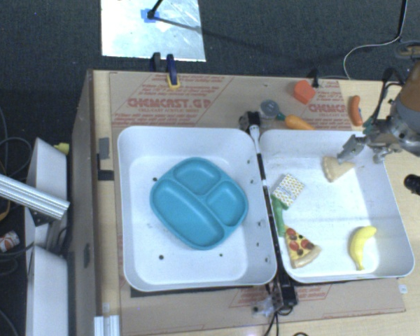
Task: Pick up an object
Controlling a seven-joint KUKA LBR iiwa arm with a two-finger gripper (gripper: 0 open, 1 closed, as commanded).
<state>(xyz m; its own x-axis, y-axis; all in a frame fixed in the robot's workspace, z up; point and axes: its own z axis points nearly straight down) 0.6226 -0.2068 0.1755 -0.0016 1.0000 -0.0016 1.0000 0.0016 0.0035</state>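
Observation:
My gripper [364,152] hangs over the far right corner of the right bin [399,208], fingers apart with nothing between them. Its left finger ends just above and right of a beige wedge-shaped piece [333,168] lying on the bin floor. Also in this bin are a checkered white-and-green packet [288,187], a green stick [277,214] by the left wall, a pizza slice [301,247] and a yellow banana [362,246] near the front.
A blue divided plate [199,201] lies in the left bin [136,187]. Behind the bins on the cardboard sit an orange block [304,92], a carrot [298,123], a sausage [355,110] and a grey round part [269,108].

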